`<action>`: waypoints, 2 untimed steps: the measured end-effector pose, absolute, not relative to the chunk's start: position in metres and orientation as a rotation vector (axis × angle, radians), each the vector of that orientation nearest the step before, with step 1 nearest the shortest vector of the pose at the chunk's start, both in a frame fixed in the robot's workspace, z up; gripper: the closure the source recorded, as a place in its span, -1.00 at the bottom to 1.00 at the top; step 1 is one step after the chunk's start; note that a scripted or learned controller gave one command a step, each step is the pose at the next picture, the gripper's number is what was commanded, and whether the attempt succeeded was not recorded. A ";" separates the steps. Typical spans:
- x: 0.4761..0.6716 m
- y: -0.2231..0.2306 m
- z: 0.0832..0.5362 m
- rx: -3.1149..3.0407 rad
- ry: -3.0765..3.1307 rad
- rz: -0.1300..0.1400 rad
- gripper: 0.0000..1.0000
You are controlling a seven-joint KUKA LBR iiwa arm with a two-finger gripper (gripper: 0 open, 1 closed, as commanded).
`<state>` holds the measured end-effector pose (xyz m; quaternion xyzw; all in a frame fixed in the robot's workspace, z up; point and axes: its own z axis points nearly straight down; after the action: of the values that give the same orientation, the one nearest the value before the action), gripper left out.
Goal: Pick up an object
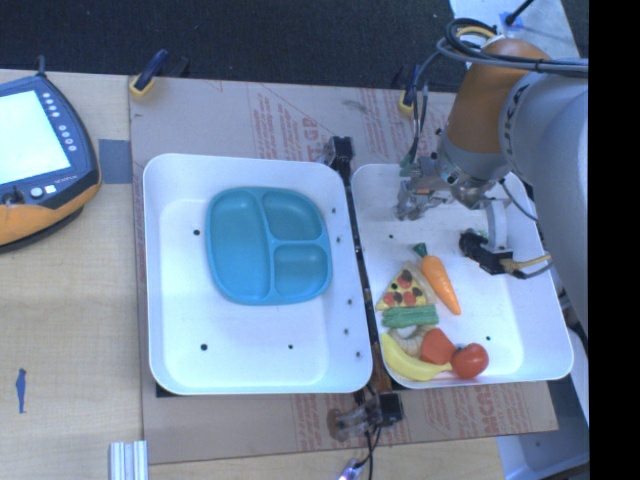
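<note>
Cardboard under both bins carries red print, too faint to read.

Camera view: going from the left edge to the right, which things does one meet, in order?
Orange-edged tablet → left white bin → blue divided plate → pizza slice → carrot → tomato. The end effector hangs above the right bin, over the pizza and carrot columns.

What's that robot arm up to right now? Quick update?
End effector hovering over right bin, holding nothing visible. Toy carrot nearest, untouched. Path to it looks clear.
</note>
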<state>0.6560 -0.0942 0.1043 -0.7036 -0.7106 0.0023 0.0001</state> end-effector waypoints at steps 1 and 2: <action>0.656 -0.094 0.104 -2.210 -2.232 0.007 -1.00; 0.565 -0.108 0.091 -2.214 -2.224 0.007 -1.00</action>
<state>0.5646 -0.1082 0.0913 -0.7055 -0.7087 0.0023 0.0019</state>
